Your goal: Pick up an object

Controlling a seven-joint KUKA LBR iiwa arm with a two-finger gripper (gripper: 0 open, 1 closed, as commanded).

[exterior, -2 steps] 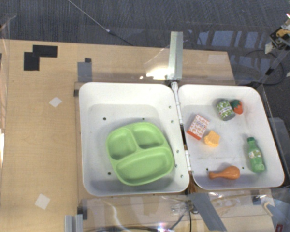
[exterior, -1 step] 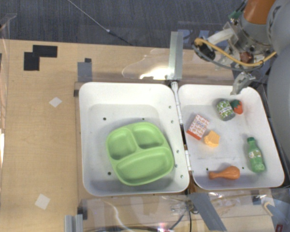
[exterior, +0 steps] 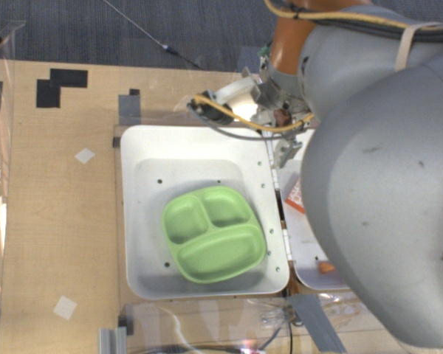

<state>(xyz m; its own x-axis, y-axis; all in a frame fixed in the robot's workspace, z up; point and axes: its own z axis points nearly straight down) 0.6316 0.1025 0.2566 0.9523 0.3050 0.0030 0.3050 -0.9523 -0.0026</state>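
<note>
Green divided plate (exterior: 214, 233) lies within left bin (exterior: 144, 212), edges clear.

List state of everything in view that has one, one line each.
green divided tray: upright, flat on the left bin's floor, compartments bare.
left bin: holds the tray.
right bin: mostly hidden by the arm; a small orange item lies near its front edge.
arm: reaching over the right bin.
gripper: by the bins' far edge; nothing visibly held.

Lime-green three-compartment plastic tray (exterior: 213, 233) in the left white shallow bin (exterior: 148, 198); grey arm (exterior: 376, 161) with orange band (exterior: 303, 21); tan bench (exterior: 52, 220), black patches
</note>
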